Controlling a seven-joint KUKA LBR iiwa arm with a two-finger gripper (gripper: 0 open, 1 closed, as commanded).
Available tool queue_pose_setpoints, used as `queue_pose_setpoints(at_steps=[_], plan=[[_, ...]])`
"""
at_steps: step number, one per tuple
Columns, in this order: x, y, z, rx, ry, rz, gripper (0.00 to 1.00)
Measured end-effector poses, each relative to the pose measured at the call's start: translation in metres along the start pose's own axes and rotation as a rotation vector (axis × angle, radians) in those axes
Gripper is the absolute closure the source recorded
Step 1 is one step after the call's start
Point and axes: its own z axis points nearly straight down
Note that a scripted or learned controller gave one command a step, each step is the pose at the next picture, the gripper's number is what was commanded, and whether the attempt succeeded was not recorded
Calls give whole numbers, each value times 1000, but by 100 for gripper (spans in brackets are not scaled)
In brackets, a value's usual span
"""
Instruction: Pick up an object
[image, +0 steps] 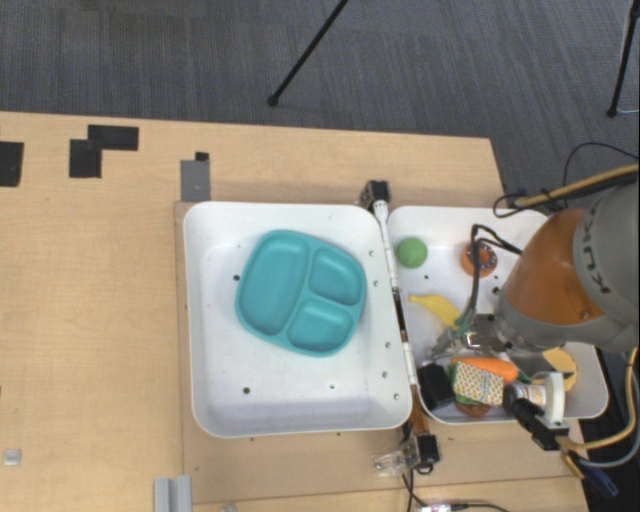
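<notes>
Gripper sits low in the right shallow white bin, down among the clutter near the bin's front-left part. Whether it is spread or closed, and whether it holds anything: cannot tell, the wrist and objects crowd it. Grey arm with orange band comes in from the right and covers most of the bin's right half.

Just below the gripper: an orange carrot-shaped toy lying across a green-and-yellow patterned packet, the two touching. A small black block sits just left of the packet, against the bin's left wall. A yellow banana-shaped toy lies just up-left of the gripper, near it; contact unclear. A yellow piece peeks out under the arm on the right.

Farther back in the same bin: a green ball near the back-left corner, well apart from the gripper. A small orange-and-dark round object sits near the back wall, right of the ball.

Left shallow white bin holds a teal divided plastic plate, three compartments, lying flat about mid-bin. Both bins rest side by side on the light wooden bench.
</notes>
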Motion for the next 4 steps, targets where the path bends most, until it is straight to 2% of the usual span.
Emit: queue_pose_setpoints(at_steps=[1, 2, 3, 4], plan=[[3, 0, 0, -1, -3, 1, 0], [-33, -1, 0, 4, 4, -1, 0], [-4, 0, 0, 0, -1, 0, 0], [0, 0, 0, 0, -3, 1, 0]])
